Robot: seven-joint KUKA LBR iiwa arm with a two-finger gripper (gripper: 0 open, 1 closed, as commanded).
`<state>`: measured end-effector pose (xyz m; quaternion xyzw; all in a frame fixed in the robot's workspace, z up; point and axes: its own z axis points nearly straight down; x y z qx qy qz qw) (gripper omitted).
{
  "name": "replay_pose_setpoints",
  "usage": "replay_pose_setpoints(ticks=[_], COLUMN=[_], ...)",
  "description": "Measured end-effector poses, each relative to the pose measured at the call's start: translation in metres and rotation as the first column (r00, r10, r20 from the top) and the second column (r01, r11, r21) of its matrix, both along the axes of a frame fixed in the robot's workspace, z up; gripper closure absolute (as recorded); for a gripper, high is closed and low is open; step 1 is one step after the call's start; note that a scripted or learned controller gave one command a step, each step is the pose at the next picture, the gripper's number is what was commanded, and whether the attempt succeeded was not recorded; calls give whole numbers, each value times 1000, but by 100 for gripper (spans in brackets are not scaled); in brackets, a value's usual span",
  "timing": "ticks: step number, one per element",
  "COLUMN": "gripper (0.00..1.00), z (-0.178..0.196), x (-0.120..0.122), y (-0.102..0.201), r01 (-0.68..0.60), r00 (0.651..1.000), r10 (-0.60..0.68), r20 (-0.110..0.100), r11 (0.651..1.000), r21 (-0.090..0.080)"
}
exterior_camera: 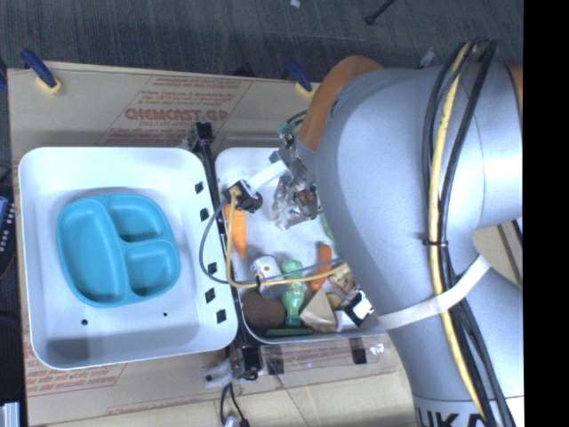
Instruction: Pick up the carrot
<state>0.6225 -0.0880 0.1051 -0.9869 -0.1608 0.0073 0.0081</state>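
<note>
One slim orange carrot [236,230] lies lengthwise near the left wall of the right-hand shallow white plastic bin [233,160], among a jumble of small items. Just below it sit one brown rounded lump [260,310], one green bottle-shaped piece [292,299] and one tan wedge [320,313]. One smooth blue three-compartment tray [117,247] rests in the left white bin [36,265]. The metallic gripper [296,192] hangs right of the carrot, apart from it; whether it is open or closed cannot be told.

"CHEMCAST GP" in red on brown board [178,114], "UKA" on arm base [453,416]
</note>
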Motion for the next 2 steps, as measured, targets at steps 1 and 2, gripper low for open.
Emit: replay_pose_setpoints(ticks=[1,2], gripper=[100,0], z=[103,99], x=[-13,-15], y=[36,35], r01=[-8,-5], r00=[1000,1000], r10=[8,5], r20=[17,8], r11=[1000,1000], r21=[-8,-7])
